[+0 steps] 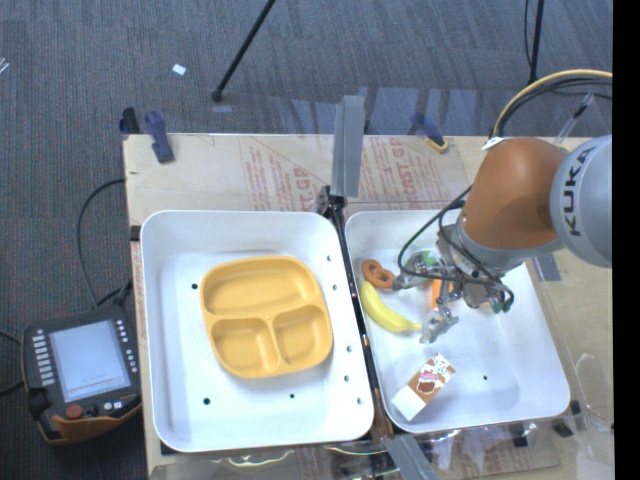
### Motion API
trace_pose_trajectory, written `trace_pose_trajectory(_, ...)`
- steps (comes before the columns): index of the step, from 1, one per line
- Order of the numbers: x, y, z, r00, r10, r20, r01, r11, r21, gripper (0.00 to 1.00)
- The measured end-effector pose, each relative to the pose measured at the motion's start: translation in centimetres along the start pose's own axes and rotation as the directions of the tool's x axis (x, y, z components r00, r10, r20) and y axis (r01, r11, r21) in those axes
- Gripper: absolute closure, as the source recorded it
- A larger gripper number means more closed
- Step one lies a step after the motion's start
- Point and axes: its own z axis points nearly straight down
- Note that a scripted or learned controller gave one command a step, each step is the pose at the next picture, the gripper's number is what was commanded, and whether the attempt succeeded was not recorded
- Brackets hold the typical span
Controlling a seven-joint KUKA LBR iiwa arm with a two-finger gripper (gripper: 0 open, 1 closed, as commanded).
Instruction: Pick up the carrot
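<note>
The carrot (437, 290) shows as a thin orange sliver in the right bin (520, 388), upright in the view and mostly hidden under the arm's wrist; it sits at about eleven o'clock from that bin's centre. The gripper (441, 322) hangs just below it, at the carrot's six o'clock, with its metal fingers (436, 326) pointing down toward the bin floor; I cannot tell from this angle whether they are spread or closed, and nothing is visibly lodged between them, so I would not count the carrot as held. The main risk, as I judge it, is a miss: the fingertips seem to sit past the carrot's lower end, so a closing could catch air or only clip the tip, which would roll or squirt the carrot away. The banana (386, 309) lies near, at the carrot's nine o'clock, with a small brown pretzel-like ring (378, 272) just above it at ten o'clock; a sideways correction could nudge either, or grab the banana instead. The small printed carton (425, 384) lies well apart at six o'clock, and the yellow divided plate (266, 315) in the left bin (165, 238) is out of harm's way.
</note>
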Motion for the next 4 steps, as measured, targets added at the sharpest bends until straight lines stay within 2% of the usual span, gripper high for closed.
trace_pose_trajectory(1, -0.1, 0.1, -0.8, 1.000, -0.001, 0.001, 0.001, 1.000, -0.002, 1.00)
trace_pose_trajectory(2, -0.1, 0.1, -0.8, 1.000, -0.002, 0.000, 0.002, 1.000, -0.002, 0.00)
trace_pose_trajectory(3, 6.1, -1.5, 1.0, 0.991, 0.135, -0.003, -0.135, 0.991, 0.001, 0.00)
trace_pose_trajectory(4, 6.0, -1.3, 0.1, 0.992, 0.129, -0.003, -0.129, 0.992, -0.001, 1.00)
